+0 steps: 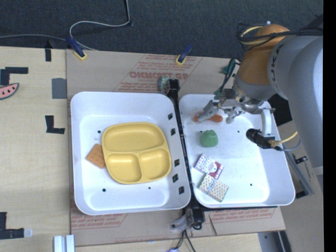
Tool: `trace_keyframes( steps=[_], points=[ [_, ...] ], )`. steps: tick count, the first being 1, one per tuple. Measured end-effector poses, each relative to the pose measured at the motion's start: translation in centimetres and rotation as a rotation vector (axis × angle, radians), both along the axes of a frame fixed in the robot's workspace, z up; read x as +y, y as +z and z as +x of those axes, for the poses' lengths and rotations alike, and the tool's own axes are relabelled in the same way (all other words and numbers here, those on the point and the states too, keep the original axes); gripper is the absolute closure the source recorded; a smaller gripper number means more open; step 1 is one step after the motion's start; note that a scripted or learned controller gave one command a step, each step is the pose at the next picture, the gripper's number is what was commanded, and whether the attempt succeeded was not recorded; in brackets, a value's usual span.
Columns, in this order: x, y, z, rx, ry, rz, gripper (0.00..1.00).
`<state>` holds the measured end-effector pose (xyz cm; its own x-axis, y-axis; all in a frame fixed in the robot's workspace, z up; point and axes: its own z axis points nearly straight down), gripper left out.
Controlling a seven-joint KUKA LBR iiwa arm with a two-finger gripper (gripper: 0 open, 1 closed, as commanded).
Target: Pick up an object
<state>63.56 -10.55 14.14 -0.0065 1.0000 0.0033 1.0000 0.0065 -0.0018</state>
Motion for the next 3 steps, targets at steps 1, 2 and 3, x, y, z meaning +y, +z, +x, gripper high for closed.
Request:
trace_keyframes(
  steps=[1, 2, 3],
  points=[
    [0.2, -5.6, -1.1, -0.003, -0.005, -0.004, 0.0],
    [0.2, -4.6, -1.1, -0.005, -0.005, -0.006, 1.0],
    [0.2, -3.7, -1.1, -0.003, -0.004, -0.005, 1.0]
  ],
)
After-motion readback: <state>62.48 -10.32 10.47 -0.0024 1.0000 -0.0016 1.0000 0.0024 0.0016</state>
